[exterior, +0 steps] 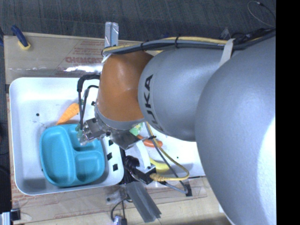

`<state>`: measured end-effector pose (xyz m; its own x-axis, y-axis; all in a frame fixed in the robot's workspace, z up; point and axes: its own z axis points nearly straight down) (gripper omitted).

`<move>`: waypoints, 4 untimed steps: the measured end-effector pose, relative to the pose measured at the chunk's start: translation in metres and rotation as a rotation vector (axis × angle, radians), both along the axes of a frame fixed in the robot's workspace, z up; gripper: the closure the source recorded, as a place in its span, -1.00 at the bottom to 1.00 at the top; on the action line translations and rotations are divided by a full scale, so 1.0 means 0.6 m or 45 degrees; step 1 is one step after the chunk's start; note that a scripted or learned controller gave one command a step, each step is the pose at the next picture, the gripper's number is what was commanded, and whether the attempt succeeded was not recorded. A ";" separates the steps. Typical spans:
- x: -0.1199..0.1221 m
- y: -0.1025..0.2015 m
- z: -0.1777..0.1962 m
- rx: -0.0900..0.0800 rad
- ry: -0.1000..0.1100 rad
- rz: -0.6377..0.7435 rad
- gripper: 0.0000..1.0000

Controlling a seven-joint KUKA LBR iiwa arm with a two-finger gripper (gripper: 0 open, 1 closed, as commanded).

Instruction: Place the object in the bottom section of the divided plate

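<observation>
A blue divided plate [61, 156] lies in the left white bin [28, 107], towards its front. It has one long compartment on the left and two smaller ones on the right. My gripper [84, 134] hangs over the plate's upper right compartment, under the orange band of the arm [122, 90]. An orange carrot-shaped object [69, 112] rests on the bin floor just behind the plate, to the left of the gripper. The wrist hides whatever may lie under the gripper.
The grey arm covers most of the right bin [183, 151]. Beneath it I see a yellow object [161, 165], a small orange-red item [153, 143] and a green piece [135, 131]. Cables [140, 172] hang near the divider between the bins.
</observation>
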<state>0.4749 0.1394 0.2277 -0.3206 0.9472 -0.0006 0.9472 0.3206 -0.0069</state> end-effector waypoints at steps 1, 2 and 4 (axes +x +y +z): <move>0.000 0.107 -0.024 0.002 -0.005 0.100 1.00; 0.001 0.106 -0.024 0.001 -0.005 0.099 -1.00; 0.001 0.106 -0.009 -0.001 -0.003 0.105 -1.00</move>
